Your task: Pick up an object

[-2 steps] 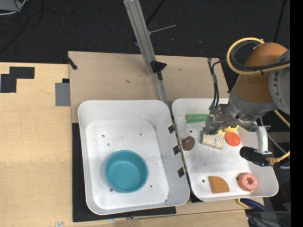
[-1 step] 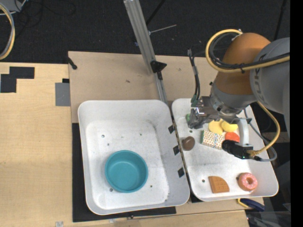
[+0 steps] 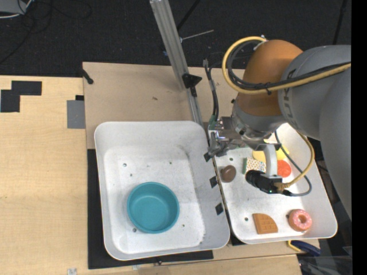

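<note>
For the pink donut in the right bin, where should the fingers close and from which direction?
Come straight down from above. The pink donut lies flat near the front right corner of the right bin, so its ring faces up. I would close across its outer edge, or put one finger in the centre hole and one outside. Keep the fingers clear of the bin wall; the tan waffle piece lies apart on its left.

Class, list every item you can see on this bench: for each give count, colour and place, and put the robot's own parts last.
Bins: two, white, side by side on the bench.
Bowl: one, teal, left bin, near front.
Brown round piece: one, right bin, by its left wall.
Tan biscuit-like piece: one, right bin, front.
Doughnut: one, pink, right bin, front right corner.
Yellow and red items: partly hidden under the arm.
Arm: one, grey and orange, over right bin.
</note>
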Robot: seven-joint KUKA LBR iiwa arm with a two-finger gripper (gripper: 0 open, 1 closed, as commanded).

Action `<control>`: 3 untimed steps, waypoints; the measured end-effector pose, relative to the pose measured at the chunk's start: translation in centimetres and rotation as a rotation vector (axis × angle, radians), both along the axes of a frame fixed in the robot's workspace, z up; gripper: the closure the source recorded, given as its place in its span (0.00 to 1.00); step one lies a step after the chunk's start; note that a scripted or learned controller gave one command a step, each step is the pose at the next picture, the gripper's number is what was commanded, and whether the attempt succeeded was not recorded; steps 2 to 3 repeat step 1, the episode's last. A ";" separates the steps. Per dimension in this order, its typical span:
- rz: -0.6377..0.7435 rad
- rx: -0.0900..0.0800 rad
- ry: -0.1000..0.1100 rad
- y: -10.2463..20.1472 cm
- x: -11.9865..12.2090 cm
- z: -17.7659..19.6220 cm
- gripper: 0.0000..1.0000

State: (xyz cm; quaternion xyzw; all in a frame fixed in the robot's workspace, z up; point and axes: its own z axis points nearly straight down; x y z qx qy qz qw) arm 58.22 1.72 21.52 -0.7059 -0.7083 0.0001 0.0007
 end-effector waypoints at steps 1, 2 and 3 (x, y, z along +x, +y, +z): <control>0.001 0.000 -0.001 5.8 1.7 1.0 1.00; 0.001 0.000 -0.001 5.8 1.7 1.0 1.00; 0.001 0.000 -0.001 5.8 1.7 1.0 1.00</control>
